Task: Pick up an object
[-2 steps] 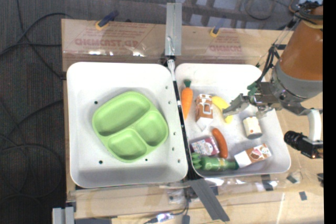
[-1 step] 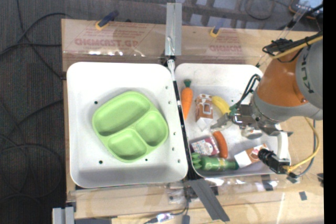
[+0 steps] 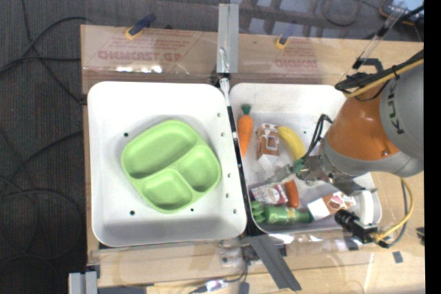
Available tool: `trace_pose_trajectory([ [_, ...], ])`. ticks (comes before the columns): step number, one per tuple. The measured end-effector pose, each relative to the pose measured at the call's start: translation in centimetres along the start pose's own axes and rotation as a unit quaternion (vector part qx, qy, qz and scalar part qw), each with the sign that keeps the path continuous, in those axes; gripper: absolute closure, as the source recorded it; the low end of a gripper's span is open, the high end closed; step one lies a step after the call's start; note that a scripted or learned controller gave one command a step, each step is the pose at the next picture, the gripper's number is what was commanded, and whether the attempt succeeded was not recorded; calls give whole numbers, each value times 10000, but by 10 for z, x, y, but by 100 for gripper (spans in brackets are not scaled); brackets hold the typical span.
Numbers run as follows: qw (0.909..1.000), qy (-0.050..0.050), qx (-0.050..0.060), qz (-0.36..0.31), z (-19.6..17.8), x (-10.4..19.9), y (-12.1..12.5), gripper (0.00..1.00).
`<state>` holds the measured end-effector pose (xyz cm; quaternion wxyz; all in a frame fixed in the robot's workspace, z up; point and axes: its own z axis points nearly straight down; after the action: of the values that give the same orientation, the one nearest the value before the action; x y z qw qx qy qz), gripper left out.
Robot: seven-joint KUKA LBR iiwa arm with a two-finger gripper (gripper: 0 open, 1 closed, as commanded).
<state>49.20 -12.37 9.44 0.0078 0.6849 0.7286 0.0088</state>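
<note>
Bins, two, white and shallow, side by side on the tabletop (image 3: 103, 48); we take the carrot (image 3: 244, 134) as our landmark. It lies upright along the inner wall of the right bin (image 3: 289, 89), green top toward the far rim.

Left of the carrot, across the shared wall, the left bin (image 3: 110, 107) holds one green divided plate (image 3: 171, 165), with bare white floor all around it and plenty of room along every edge.

Right of the carrot, just beside it, we list a small brown packet (image 3: 267, 141), then a yellow banana (image 3: 291, 142) lying at a slant. Nearer the camera than the carrot we list a red-labelled wrapper (image 3: 270, 194), a small red-orange piece (image 3: 292, 193) and a green bottle (image 3: 282, 216) lying flat against the near rim. A white and red packet (image 3: 334, 204) lies further right. This half of the bin is crowded; the far corner right of the carrot is bare.

The arm (image 3: 372, 138) covers the bin's right side. The claw (image 3: 308, 169) sits right of and nearer than the carrot, below the banana and just above the red-orange piece. We cannot tell how the claw is set, and we see nothing held in it.
</note>
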Motion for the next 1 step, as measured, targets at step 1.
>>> trace_pose_trajectory([
  [1,10000,19,3,-9,-10,2,1,100],
])
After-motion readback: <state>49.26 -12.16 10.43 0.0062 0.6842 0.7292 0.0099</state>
